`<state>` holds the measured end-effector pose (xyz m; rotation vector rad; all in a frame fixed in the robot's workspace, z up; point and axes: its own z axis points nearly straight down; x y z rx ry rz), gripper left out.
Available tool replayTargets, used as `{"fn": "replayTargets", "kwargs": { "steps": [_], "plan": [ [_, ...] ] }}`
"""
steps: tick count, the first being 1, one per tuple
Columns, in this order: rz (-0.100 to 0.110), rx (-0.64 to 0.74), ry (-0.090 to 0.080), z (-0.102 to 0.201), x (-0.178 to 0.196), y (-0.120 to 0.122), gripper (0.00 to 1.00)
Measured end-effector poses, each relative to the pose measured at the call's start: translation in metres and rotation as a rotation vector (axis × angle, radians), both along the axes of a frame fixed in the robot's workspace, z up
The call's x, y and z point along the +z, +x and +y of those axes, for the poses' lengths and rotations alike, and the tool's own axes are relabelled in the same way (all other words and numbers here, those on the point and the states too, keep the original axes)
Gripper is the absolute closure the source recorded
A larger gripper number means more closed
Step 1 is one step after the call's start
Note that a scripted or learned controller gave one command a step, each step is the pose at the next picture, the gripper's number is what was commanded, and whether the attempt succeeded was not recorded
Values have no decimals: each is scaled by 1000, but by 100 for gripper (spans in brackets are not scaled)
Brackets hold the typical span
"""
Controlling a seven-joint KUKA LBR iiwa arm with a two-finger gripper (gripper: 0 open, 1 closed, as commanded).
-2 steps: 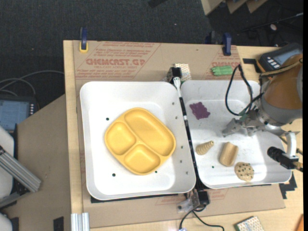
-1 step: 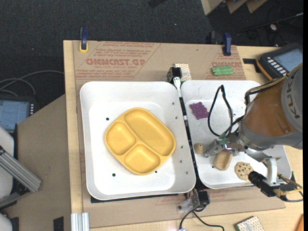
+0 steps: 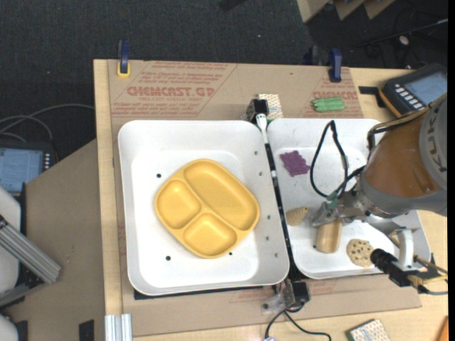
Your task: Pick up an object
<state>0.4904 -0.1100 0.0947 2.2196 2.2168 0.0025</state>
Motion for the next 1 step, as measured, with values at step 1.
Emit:
{"fn": "replayTargets", "kwargs": {
  "steps": [1],
  "plan": [
    [-9, 11, 3, 72, 96, 44, 100]
  ]
}}
